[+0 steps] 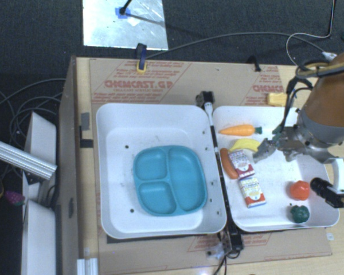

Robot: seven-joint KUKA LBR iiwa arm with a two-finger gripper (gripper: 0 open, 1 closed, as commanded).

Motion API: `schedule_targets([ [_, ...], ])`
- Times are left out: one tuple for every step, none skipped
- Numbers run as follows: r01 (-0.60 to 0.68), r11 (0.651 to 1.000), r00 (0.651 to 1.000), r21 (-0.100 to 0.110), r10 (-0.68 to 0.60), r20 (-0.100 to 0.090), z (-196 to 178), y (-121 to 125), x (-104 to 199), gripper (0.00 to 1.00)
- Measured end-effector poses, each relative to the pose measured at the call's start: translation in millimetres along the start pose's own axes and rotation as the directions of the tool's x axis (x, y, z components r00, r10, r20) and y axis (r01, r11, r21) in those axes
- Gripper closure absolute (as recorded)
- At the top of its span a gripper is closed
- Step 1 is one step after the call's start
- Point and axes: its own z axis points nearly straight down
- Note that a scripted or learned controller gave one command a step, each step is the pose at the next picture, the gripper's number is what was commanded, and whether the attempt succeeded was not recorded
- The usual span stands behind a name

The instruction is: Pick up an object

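End effector (268,149), metal, over rt bin (275,225), smooth tapered carrot (237,130)

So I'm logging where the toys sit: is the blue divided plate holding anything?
Empty. The blue plate lies flat in the left bin, and all three compartments show bare blue.

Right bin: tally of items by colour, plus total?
Right bin, loose items:
Orange: 2, carrot, hot dog
Yellow: 1, banana
Red: 1, tomato
Green: 1, dark round fruit
Red-and-white cartons: 2, upper, lower
Total: 7
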Motion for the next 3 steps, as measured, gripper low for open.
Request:
schedule_targets([
  [-0.003, 1.0, 1.0, 0.002, 0.003, 0.0, 95.9, -34.6, -8.9, 0.0],
  [-0.001, 1.0, 1.0, 0.0, 0.001, 0.0, 112.8, 50.8, -14.7, 0.0],
  [0.0, 1.0, 1.0, -0.001, 0.0, 0.0, 136.3, 123.4, 11.9, 0.0],
])
